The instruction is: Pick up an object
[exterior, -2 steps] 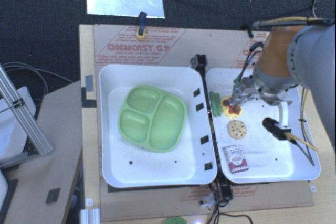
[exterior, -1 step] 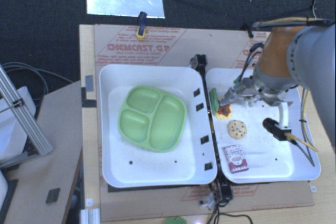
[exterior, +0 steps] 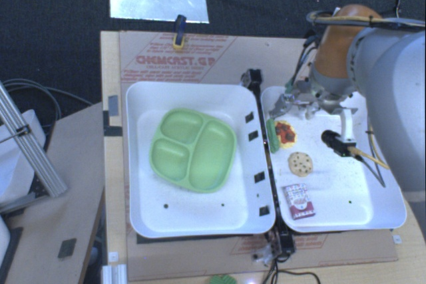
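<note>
In the right bin [exterior: 383, 206] lie several small items. A red and yellow pizza-like piece [exterior: 285, 133] sits near the bin's left wall, with a thin green piece [exterior: 271, 136] beside it. A round cookie [exterior: 300, 163] lies just below them, and a small red and white packet [exterior: 299, 201] rests nearer the front. My gripper [exterior: 297, 104] hangs at the back left of this bin, just beyond the pizza-like piece, and I see nothing held in it.
The left bin [exterior: 143, 209] holds a light green divided plate [exterior: 194, 150]. A black divider with clips [exterior: 261, 156] runs between the two bins. The grey arm [exterior: 393, 96] covers the right bin's back right part.
</note>
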{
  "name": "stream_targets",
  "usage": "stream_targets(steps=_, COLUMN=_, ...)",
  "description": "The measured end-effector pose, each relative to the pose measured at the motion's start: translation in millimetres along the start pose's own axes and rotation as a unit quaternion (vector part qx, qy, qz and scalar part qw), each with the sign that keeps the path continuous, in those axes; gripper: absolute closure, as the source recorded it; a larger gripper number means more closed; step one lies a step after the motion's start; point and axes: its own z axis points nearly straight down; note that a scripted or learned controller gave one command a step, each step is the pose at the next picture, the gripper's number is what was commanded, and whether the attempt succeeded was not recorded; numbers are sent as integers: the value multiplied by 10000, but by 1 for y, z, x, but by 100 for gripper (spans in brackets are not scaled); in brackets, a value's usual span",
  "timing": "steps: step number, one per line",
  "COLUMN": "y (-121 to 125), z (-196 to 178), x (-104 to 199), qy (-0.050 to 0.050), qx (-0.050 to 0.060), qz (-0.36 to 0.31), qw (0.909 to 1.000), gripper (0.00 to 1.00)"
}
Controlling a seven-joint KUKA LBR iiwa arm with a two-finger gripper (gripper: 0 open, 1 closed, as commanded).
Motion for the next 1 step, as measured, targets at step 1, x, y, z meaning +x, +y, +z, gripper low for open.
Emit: stream_targets(steps=1, y=-40, z=6, x=-25, qy=29, qx=15, qz=26, qw=10000, gripper=0)
